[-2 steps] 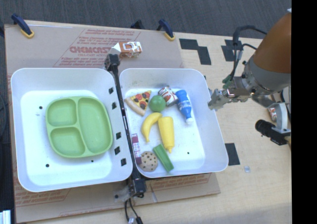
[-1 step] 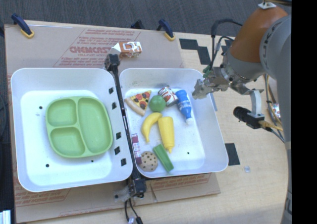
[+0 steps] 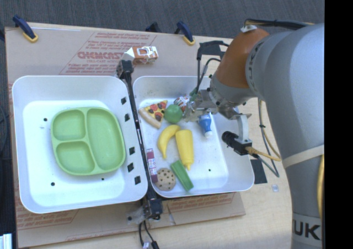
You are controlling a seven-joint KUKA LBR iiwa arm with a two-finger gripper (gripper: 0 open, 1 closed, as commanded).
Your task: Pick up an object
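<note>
— While your arm [image 3: 276, 71] reaches in from the right, where is its hand?

— You'll find the hand [image 3: 194, 106] low over the upper middle of the right bin [image 3: 240, 173], at the green round piece [image 3: 173, 114] and just beside the blue-and-white tube [image 3: 206, 124]. I cannot tell how the hand is set; the wrist covers it.

— And what could you pick from?

— Everything lies in that right bin. You have a pizza slice [image 3: 153, 112] at the upper left, touching the green round piece. Below them a banana [image 3: 166, 138] and a yellow corn cob [image 3: 186, 147] lie side by side. Nearer the front edge a green block [image 3: 182, 176] lies tilted, with a brown cookie [image 3: 165, 179] just beside it and a small red packet [image 3: 149, 158] along the left wall.

— And the other bin?

— Your left bin [image 3: 27, 187] holds a pale green divided plate [image 3: 87, 140]. Behind both bins, on the cardboard sheet [image 3: 94, 55] on the bench, a small orange-and-white carton [image 3: 144, 54] lies on its side.
</note>
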